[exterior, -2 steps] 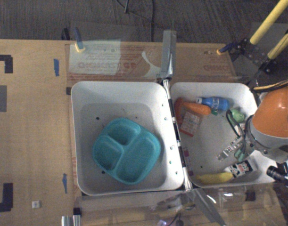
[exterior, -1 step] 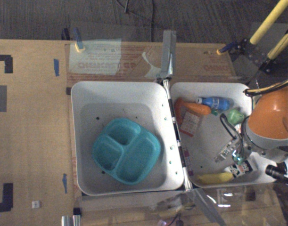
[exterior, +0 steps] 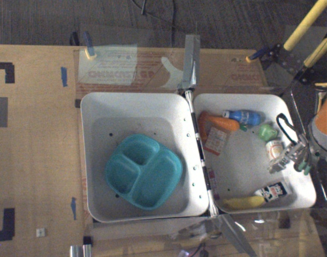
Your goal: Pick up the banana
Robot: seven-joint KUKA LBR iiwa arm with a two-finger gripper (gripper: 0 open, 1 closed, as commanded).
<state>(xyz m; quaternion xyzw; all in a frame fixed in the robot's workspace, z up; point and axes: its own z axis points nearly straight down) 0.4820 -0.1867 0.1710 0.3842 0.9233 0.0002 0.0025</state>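
here the banana (exterior: 243,202) lies near, below-left of the tool (exterior: 289,159).

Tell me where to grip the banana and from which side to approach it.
Grip the banana across its middle, coming from above. It lies flat along the right bin's near wall, a black-and-white packet at its right end, so sideways approaches look blocked.

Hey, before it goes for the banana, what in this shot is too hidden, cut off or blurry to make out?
- Gripper, camera view: small and blurred over the right bin's right side; its finger state can't be read.
- Arm: cut off by the right edge.
- Banana: its right end meets a black-and-white packet; touching or overlapping, unclear.
- Packet and blue bottle labels: too small to read.
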